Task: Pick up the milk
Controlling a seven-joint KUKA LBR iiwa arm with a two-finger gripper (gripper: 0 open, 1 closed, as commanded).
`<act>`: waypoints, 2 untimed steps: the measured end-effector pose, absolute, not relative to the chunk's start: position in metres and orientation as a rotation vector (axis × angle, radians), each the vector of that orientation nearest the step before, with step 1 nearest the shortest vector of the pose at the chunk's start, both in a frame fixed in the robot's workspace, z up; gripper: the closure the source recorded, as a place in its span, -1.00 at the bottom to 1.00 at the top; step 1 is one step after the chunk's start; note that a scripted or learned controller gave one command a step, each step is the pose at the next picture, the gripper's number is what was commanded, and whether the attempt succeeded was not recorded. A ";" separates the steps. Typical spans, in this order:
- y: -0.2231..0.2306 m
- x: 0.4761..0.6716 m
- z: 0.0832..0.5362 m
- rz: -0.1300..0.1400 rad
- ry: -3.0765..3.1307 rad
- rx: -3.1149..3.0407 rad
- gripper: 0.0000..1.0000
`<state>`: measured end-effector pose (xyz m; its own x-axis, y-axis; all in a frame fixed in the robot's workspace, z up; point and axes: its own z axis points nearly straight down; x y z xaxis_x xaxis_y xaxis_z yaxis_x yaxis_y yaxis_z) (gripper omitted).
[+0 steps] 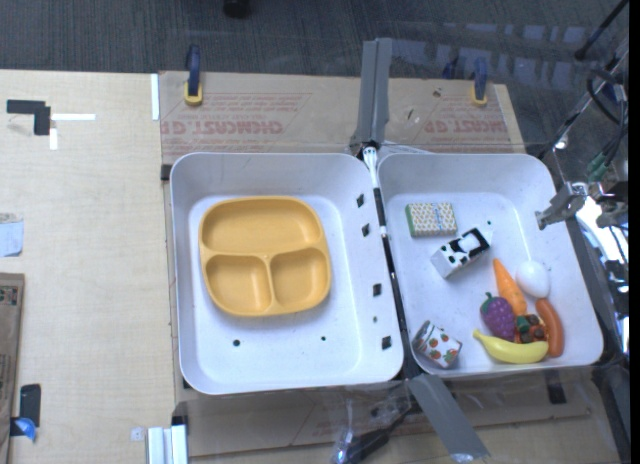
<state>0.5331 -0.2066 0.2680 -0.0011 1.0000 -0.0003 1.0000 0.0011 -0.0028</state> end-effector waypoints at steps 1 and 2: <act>-0.183 0.521 0.327 0.003 -2.051 -2.381 -1.00; -0.129 0.522 0.191 0.005 -2.028 -2.395 -1.00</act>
<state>0.5224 -0.1288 0.1912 0.1648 0.9863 -0.0006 0.9863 -0.1648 -0.0041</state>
